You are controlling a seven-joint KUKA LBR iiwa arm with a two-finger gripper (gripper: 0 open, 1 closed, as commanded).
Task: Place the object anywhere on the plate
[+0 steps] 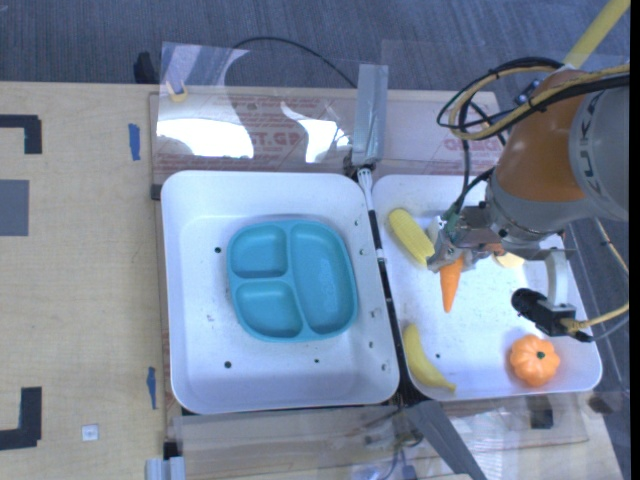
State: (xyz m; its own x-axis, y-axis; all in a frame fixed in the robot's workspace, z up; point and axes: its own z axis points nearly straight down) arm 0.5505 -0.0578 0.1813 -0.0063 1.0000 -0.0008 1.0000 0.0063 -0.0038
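Hanging point-down from the tool point(457, 256), the carrot point(450, 284) is gripped by its top.

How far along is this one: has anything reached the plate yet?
Nothing lies on the blue plate in the left bin. The gripper is over the right bin with the carrot hanging from its fingers, so the pick looks done. Carrying it across and setting it down remain. Corn, banana and pumpkin stay behind.
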